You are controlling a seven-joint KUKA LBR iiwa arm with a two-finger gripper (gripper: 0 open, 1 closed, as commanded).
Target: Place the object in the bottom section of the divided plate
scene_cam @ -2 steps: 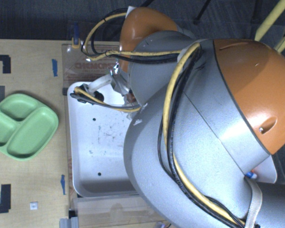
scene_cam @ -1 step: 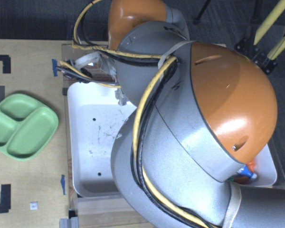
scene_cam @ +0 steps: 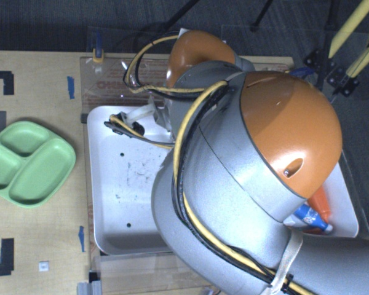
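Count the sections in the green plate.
3: on the plate, two small sections sit at upper left, side by side, and one large section lies at lower right.

The divided plate (scene_cam: 29, 163) looks like smooth green plastic with a soft sheen. The worktop (scene_cam: 37, 72) is pale, matt wood. The bin (scene_cam: 120, 183) is white plastic, scuffed with dark marks. The arm (scene_cam: 234, 183) has glossy grey and orange shells, with smooth yellow and black cables (scene_cam: 181, 165) running along it.
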